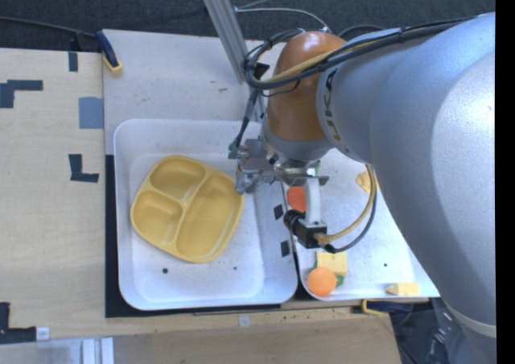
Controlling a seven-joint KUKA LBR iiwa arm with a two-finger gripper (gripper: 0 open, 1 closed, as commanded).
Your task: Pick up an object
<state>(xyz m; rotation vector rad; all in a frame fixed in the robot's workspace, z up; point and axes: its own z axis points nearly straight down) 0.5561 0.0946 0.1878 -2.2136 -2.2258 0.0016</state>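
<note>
A yellow divided plate (187,208) lies flat in the left bin (122,217), toward its left and middle. My gripper (245,177) hangs under the orange wrist band (299,97), low over the strip where the two bins meet. Its tip is right at the plate's right edge, and whether it touches the plate is unclear. In the right bin (378,262) an orange ball (322,281) rests against a yellow block (332,262) near the front. A red-orange piece (297,197) lies just right of the gripper, partly behind its cable.
The grey arm (434,153) covers most of the right bin. A small yellow block (401,289) lies at that bin's front right, and another yellow bit (364,182) peeks out under the arm. An aluminium strut (217,12) slants up behind the bins.
</note>
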